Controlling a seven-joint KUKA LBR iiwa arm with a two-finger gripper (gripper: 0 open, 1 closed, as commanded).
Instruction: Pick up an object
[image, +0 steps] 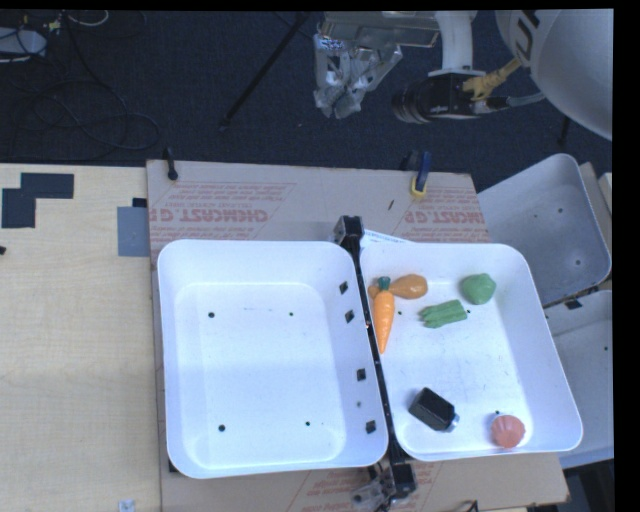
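Against the right bin's (540, 330) left wall, the toy carrot (382, 318) could be missed; the tool's (345, 75) state cannot be told.

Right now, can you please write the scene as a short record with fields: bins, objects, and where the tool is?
left bin: white, shallow
right bin: white, holds all the objects
carrot: by the divider, pointing down
orange piece: touching the carrot's top
green round piece: upper right
green long piece: middle
black block: lower middle
pink ball: lower right corner
tool: above the bench, away from both bins
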